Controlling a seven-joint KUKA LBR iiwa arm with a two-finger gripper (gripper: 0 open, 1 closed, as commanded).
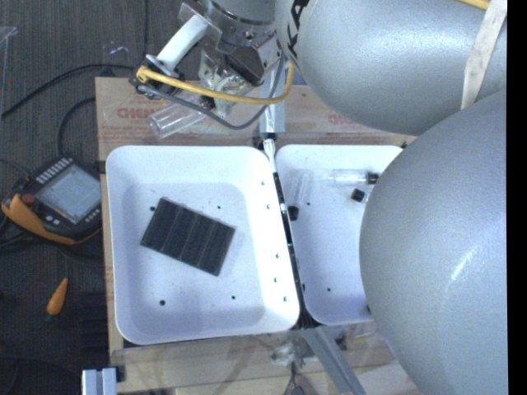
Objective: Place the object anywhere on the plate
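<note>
A dark ribbed rectangular plate [188, 236] lies flat and slightly askew in the left white bin [123, 303]. In the right bin [329, 303], near its back wall, lies a clear tube-like object [342, 175] with a black end, and a small black piece [356, 194] sits just in front of it. My gripper [217, 74] hangs high above the back edge of the bench, beyond the left bin's far right corner, well away from the plate and the clear object. The grey arm covers most of the right bin.
A yellow cable [206, 93] loops under the wrist. A clear plastic piece [174, 120] lies on the bench behind the left bin. A handheld pendant [62, 200] and an orange tool [56, 296] lie on the floor to the left.
</note>
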